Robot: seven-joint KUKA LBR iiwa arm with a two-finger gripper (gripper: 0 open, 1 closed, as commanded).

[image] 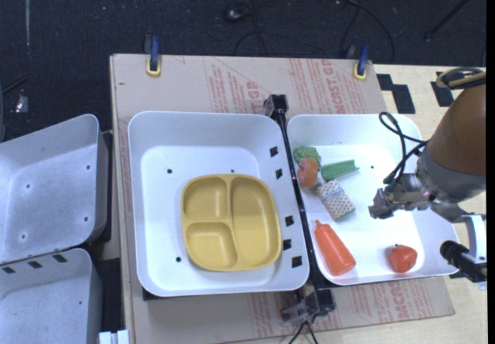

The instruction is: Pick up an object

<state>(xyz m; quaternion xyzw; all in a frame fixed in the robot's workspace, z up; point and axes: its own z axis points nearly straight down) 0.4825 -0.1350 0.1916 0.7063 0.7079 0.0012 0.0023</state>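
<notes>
The right bin [363, 130] holds several toy items: an orange carrot-like piece with a green top [307, 168], a green flat piece [339, 169], a speckled grey block [336, 200], an orange bottle-shaped piece [333, 249] and a red pepper-like piece [401, 257]. My gripper [384, 206] hangs over the right side of this bin, to the right of the speckled block and above the red piece. Nothing shows between its dark fingers, and their state is unclear.
The left bin [155, 149] holds a yellow divided plate [230, 221]. A black divider [292, 188] runs between the bins. Grey trays [46, 180] lie off the bench at the left. Cables trail from the arm over the right bin's far side.
</notes>
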